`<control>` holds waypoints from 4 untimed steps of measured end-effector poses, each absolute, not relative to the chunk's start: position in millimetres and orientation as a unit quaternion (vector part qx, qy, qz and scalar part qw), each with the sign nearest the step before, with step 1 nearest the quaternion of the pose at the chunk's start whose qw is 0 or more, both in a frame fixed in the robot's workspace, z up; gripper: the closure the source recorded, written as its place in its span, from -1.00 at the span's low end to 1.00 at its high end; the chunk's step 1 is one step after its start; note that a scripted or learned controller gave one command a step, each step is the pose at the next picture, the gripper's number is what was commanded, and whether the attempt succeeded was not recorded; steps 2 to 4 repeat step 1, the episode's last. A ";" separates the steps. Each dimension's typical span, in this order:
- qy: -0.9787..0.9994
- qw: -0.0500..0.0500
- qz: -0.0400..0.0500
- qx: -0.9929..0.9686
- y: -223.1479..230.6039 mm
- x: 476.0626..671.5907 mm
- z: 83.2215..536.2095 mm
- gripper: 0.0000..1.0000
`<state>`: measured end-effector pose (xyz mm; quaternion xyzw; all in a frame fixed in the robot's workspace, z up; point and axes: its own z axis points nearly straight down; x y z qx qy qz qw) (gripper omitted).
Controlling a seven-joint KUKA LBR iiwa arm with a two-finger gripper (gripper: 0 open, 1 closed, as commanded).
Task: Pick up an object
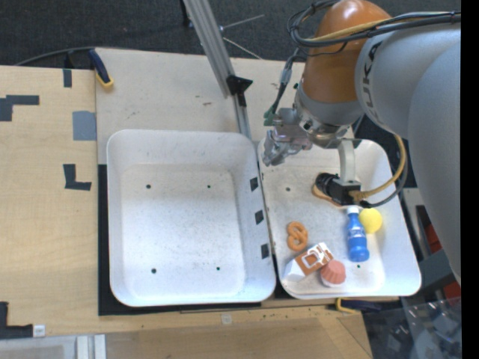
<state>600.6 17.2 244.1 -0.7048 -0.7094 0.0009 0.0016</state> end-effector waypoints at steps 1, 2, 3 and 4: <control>-0.710 0.001 0.000 -0.704 71.9 610.6 247.2 1.00; -0.710 0.001 0.000 -0.704 71.9 610.6 247.2 1.00; -0.710 0.001 0.000 -0.704 71.9 610.6 247.2 1.00; -0.710 0.001 0.000 -0.704 71.9 610.6 247.2 1.00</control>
